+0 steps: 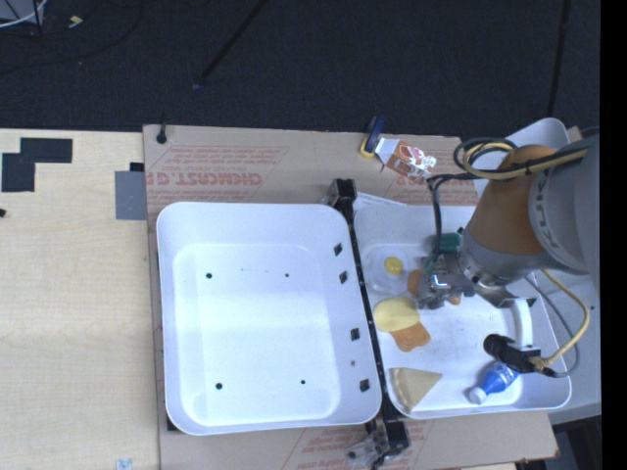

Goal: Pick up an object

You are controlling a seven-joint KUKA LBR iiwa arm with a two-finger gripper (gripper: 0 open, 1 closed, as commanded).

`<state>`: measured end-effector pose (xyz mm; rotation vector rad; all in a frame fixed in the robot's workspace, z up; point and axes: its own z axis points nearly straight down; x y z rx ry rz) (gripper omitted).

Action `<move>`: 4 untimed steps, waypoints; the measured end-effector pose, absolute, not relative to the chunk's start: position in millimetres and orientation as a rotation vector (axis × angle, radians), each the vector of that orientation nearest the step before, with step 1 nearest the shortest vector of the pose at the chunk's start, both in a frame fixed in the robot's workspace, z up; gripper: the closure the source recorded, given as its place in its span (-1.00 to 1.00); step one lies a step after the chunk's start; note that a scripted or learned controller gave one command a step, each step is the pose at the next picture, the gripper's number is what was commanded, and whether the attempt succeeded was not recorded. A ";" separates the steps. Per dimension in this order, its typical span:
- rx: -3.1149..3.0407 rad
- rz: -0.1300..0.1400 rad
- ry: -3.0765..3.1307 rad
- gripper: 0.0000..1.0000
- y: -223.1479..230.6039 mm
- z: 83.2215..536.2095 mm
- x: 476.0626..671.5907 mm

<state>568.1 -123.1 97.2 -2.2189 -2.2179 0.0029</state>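
Note:
My gripper [438,284] is low inside the right bin [549,399], near its middle, with the grey arm and orange band rising to the right. Just left of it lie a small brown piece [414,280] and a little yellow round thing [393,265]. Nearer the front sit a pale yellow lump [395,313] on an orange piece [413,337], then a tan wedge [415,386]. A blue bottle with a white cap [493,382] lies at the bin's front right. Nothing shows between the gripper and these objects.
The left bin [176,262] stands beside the right one, with a black divider strip [358,302] between them. Behind the bins, a small printed packet [409,160] and a blue-and-yellow clip [372,137] lie on the cardboard.

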 end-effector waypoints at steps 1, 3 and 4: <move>-2.222 0.002 -2.220 1.00 -143.7 87.4 570.4; -2.219 0.003 -2.224 -1.00 -197.2 88.2 639.4; -2.214 0.005 -2.225 1.00 -195.5 97.6 637.0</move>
